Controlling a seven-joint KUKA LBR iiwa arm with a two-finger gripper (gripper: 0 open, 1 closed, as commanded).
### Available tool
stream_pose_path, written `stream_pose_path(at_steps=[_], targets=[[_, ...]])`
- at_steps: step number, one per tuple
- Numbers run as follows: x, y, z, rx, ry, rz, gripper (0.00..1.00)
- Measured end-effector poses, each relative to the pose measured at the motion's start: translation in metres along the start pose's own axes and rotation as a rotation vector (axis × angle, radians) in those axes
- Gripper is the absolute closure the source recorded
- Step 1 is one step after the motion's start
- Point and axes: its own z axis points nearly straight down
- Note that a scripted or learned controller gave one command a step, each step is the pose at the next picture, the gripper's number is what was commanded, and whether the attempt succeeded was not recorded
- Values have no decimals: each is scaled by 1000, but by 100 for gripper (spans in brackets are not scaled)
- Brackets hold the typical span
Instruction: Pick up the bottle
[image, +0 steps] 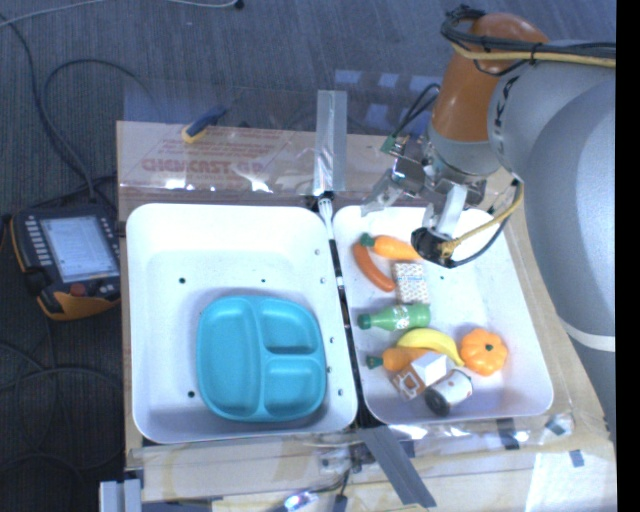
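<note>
Dark grey carpet with loose cables surrounds the counter (150, 140), and a handheld control pendant (68, 255) lies on the floor off its left side. Two shallow white bins sit side by side on the counter. The left bin (150, 225) holds a blue divided plate (263, 357) toward its near edge.

The arm (560, 150) reaches in from the right, its broad grey link filling the upper right corner and its orange band (470, 90) sitting above the wrist. The wrist bends down and toward the left, so the gripper (392, 188) hangs over the far rim of the right bin (525, 385), near the divider between the two bins. From this angle I cannot tell whether the jaws are released or clenched, and nothing is visible between them.

The bottle (395, 318) is green and lies on its side in the middle of the right bin, close to the divider wall and well apart from the gripper. A patterned block (410, 283) lies just beyond it, and a banana (430, 342) touches or nearly touches its near side. Beyond the block lie a carrot (397, 247) and a curved orange piece (372, 268), the things nearest the gripper. An orange pumpkin (483, 352) sits to the right of the banana. At the near end of the bin are a small white and orange carton (425, 372) and a dark cylinder (448, 392), close together.
</note>
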Motion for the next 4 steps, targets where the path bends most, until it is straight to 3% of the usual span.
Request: stream_pose_path(at_steps=[4], targets=[[0, 0, 0, 0, 0, 0, 0]])
